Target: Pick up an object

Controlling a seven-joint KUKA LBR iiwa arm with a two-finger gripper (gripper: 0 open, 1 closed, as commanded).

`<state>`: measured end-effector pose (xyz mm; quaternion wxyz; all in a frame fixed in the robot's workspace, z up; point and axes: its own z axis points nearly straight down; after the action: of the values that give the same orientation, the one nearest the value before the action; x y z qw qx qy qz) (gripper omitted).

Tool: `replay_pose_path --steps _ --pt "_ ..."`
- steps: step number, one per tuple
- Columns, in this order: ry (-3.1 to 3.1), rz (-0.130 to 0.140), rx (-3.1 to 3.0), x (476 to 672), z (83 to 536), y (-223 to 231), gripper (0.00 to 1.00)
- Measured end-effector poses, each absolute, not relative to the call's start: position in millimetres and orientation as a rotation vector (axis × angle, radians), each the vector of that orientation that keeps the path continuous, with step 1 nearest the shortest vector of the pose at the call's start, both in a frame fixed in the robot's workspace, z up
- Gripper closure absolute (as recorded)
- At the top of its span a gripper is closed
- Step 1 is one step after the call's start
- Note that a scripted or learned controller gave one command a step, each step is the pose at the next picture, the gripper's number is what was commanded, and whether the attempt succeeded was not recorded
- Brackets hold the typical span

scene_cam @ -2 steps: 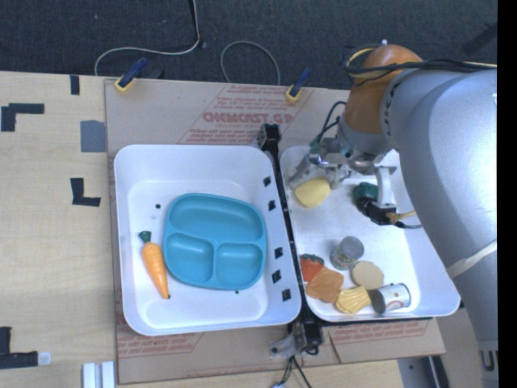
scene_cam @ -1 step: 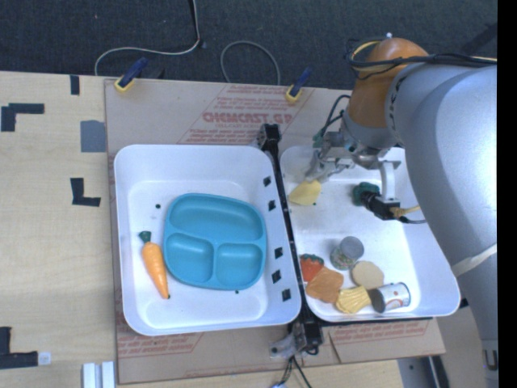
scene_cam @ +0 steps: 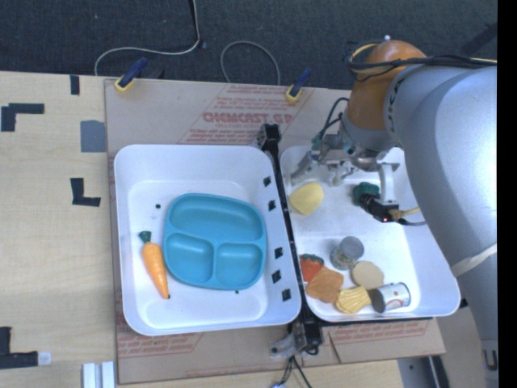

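My gripper (scene_cam: 325, 166) hangs low over the far end of the right bin (scene_cam: 420, 257), its fingers apart with nothing between them. A pale yellow, lemon-like object (scene_cam: 307, 198) lies just in front of it, near the bin's left wall and apart from the fingertips. Toward the near end of this bin lie a grey round piece (scene_cam: 349, 251), a small red item (scene_cam: 311, 263), a brown toast-like slice (scene_cam: 325, 285), a tan oval (scene_cam: 367, 275), a yellow ridged piece (scene_cam: 353, 300) and a small can (scene_cam: 391, 296) on its side.
The left bin (scene_cam: 129, 217) holds a blue divided plate (scene_cam: 216, 241) and a toy carrot (scene_cam: 155, 268) beside it. A black divider (scene_cam: 279, 217) runs between the bins. The grey arm (scene_cam: 452, 152) covers the right bin's far right side. Cables lie behind the bins.
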<state>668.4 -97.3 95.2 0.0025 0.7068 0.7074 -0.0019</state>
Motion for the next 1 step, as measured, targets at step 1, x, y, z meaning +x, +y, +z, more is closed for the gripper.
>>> replay_pose_path --steps 1 --pt "2.22 0.001 2.217 649.6 85.3 -97.4 0.0"
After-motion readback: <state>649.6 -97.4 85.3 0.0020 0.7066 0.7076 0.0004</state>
